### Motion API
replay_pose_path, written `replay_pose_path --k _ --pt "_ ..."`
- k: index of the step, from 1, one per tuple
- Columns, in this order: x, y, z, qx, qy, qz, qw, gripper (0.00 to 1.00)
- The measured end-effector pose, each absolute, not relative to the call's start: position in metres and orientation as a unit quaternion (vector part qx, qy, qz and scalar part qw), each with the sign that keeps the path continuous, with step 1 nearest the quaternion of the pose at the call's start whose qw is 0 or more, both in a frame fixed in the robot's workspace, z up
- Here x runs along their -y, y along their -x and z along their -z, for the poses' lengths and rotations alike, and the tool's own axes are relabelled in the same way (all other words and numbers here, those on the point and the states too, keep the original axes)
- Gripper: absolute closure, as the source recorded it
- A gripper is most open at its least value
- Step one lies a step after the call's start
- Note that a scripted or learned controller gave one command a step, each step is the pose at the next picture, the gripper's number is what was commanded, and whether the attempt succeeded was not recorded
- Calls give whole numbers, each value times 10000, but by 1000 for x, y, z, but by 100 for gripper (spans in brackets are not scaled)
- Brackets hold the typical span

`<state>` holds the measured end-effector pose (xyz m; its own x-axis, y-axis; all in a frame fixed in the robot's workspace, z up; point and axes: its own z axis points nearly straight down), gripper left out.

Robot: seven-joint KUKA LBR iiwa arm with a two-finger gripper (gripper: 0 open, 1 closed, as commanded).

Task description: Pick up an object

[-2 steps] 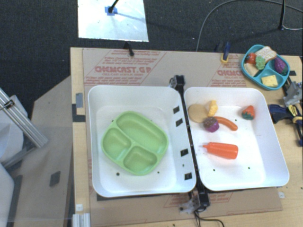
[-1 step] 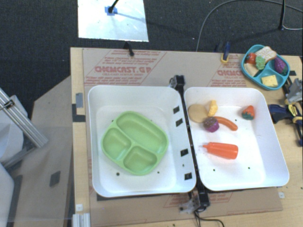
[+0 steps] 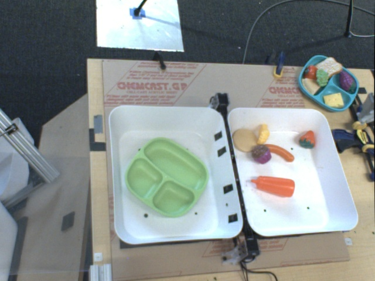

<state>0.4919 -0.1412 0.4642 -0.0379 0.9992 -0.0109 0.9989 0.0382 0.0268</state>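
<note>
A smooth green three-sectioned plate lies left of a tapered orange carrot; claw's state: cannot tell.

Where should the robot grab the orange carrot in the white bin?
Probably around its thick middle, coming straight down. The carrot lies flat, lengthwise left to right, in the right bin, so the fingers should close across its narrow width. It lies apart from the other toy foods, leaving room on both sides.
</note>
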Motion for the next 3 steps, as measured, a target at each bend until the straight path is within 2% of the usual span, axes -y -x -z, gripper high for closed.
replay_pose_path --k 3 --pt "142 -494 -498 -7257 -6877 -80 197 100"
